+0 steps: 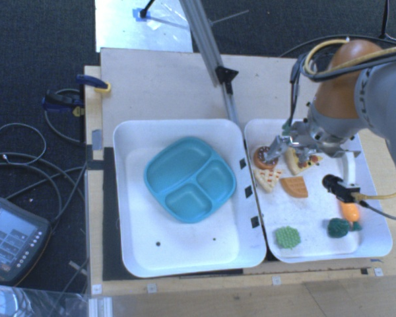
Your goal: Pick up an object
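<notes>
Grey wrist hides part of the tool [292, 152] in the right bin [383, 240]; grip unclear.

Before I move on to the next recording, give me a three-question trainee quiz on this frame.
1. True or false: the blue plate lies in the left bin.
2. Which item sits nearest the front edge of the right bin? A) green round piece B) waffle piece C) doughnut
3. Fill in: the gripper hangs over the ____ bin.

Key: 1 true; 2 A; 3 right.
</notes>
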### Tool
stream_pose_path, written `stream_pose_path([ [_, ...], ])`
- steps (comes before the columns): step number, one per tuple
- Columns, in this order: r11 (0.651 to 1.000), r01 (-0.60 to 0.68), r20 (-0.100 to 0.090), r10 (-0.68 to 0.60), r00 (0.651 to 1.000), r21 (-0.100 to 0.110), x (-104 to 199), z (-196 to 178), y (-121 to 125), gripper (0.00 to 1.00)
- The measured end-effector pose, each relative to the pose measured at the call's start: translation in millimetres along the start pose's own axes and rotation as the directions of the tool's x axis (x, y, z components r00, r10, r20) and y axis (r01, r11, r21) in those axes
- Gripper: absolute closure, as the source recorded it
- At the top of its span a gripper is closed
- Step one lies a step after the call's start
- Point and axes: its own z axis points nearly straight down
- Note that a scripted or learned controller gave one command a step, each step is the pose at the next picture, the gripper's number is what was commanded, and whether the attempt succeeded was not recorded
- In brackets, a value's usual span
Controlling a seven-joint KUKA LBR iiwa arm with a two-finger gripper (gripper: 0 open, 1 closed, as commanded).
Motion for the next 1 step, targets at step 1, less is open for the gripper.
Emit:
stream_pose_path([
  [1,1.0,-0.001,-0.001,0.001,1.0,-0.007,-3.5,54.6,-6.4,0.0],
])
